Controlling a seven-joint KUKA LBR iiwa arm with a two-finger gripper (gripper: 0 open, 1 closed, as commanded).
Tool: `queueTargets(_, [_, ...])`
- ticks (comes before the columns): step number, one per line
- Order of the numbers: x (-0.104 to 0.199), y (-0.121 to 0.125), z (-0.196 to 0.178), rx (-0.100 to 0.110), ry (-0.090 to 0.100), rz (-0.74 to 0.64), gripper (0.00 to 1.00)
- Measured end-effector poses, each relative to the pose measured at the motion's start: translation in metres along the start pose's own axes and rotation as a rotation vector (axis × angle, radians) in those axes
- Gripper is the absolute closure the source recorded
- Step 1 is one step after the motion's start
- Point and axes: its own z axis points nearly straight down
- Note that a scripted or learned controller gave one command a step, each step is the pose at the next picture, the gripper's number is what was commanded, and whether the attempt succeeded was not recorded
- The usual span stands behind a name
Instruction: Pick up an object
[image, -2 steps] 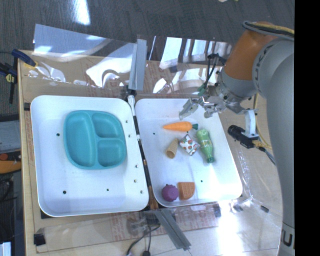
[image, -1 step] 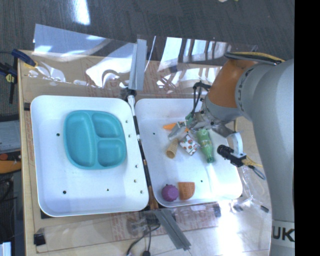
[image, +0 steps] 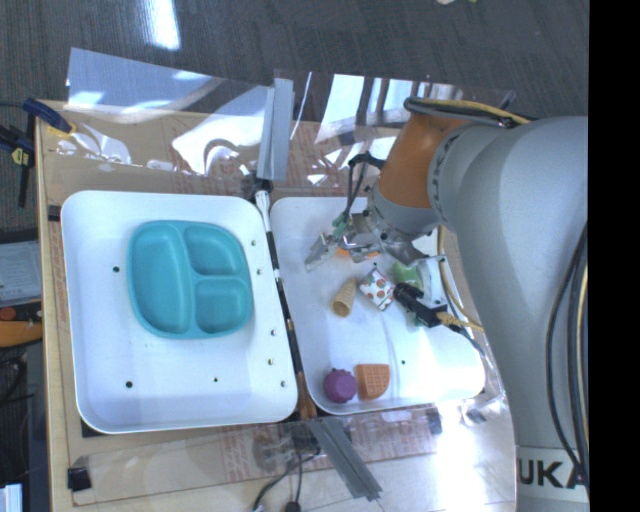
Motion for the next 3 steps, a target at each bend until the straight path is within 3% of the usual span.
queueTargets(1, [-0.035,0.018,0.000,0.008,0.003,-0.072,0.00])
queueTargets(2, [-0.040,-0.087,0.000,0.001,0.001,-0.246,0.00])
queueTargets(3, [-0.040,-0.087,-0.010,0.003,0.001,-0.249,1.00])
